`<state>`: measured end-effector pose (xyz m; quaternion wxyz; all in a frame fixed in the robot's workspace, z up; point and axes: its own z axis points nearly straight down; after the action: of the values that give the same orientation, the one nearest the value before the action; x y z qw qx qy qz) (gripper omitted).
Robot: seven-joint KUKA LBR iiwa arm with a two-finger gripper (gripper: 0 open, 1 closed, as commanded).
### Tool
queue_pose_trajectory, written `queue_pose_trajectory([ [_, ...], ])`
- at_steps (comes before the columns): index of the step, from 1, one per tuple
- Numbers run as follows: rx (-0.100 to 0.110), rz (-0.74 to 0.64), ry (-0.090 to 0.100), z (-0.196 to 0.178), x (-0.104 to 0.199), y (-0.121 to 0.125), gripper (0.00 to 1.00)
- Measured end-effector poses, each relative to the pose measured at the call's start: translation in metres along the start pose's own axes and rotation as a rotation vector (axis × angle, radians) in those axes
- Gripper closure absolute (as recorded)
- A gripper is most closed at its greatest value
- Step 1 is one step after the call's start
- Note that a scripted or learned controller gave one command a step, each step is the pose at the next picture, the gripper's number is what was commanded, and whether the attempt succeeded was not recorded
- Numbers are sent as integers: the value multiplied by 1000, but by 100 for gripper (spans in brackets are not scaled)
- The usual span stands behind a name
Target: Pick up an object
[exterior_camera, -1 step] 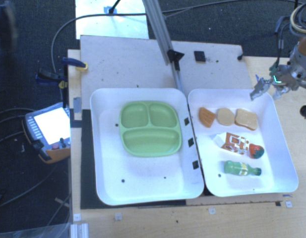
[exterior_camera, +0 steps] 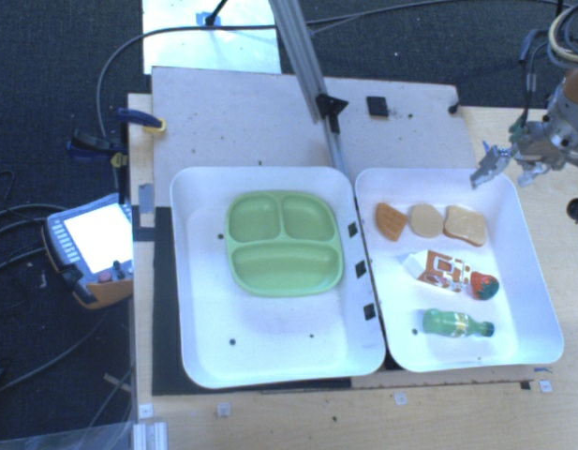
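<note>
Camera view. Left bin (exterior_camera: pixel 200 345): white, shallow, holding one pale green divided plate (exterior_camera: pixel 284 243) with three compartments, two small at the far side and one long at the near side; nothing lies in them. Right bin (exterior_camera: pixel 532 293): white, touching the left bin along its inner edge, holding five items. Far row, left to right: an orange-brown wedge (exterior_camera: pixel 391 220), a round tan piece (exterior_camera: pixel 425 220), a square toast-coloured slice (exterior_camera: pixel 465 225), set just beside one another. Middle: a white packet with an orange pattern (exterior_camera: pixel 442 268), its print too small to read, with a red and green item (exterior_camera: pixel 484 286) touching its right end, kind not clear. Near side: a green bottle (exterior_camera: pixel 454 324) lying on its side. Gripper (exterior_camera: pixel 509 164): over the far right corner of the right bin, apart from all items, fingers spread and pinching nothing; the arm is cut off at the right. Bench (exterior_camera: pixel 251 115): bears both bins.
</note>
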<state>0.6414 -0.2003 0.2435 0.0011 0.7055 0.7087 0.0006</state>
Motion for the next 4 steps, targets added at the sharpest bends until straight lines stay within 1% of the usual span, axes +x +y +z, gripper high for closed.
queue_pose_trajectory([
  [1,4,3,1,56,0,-10,0],
  [2,5,3,1,119,2,-9,0],
  [3,-7,2,-2,140,2,-6,0],
  [4,-6,1,-2,132,2,-7,100],
])
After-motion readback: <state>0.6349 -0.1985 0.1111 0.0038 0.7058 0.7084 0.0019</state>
